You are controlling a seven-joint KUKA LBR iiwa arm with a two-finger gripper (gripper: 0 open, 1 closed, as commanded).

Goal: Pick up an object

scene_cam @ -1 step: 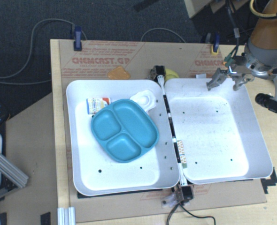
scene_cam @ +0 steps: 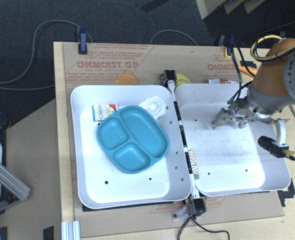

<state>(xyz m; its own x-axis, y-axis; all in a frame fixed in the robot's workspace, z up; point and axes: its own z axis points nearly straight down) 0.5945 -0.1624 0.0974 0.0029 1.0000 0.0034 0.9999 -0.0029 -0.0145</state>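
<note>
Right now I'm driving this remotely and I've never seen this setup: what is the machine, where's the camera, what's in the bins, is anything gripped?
One fixed camera looks down at a slant on a bench. The grey robot arm with an orange band reaches in from the right; its two-finger gripper sits over the right-hand shallow white bin, with nothing visible between its fingers. The left-hand white bin holds a blue three-compartment plastic tray, a small white packet with red and blue print and a white moulded plastic piece.
</note>
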